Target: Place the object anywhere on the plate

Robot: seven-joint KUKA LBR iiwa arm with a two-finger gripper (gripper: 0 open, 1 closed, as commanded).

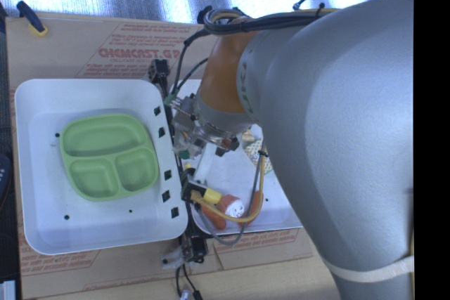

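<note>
Matt green plastic plate [109, 157] (smooth)

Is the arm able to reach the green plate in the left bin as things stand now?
Probably yes. The green plate lies open in the left bin, with nothing on it or over it. The arm is over the right bin, just beside the divide.

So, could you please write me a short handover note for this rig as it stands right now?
Gripper: low in the right bin, by the wall it shares with the left bin; the wrist hides its fingers, so a grasp is unconfirmed.
Green plate: in the left bin, all three compartments bare.
Small orange and white object: in the right bin near its front edge.
Done: nothing on the plate yet.
Left: grasp, carry over, set down.
</note>
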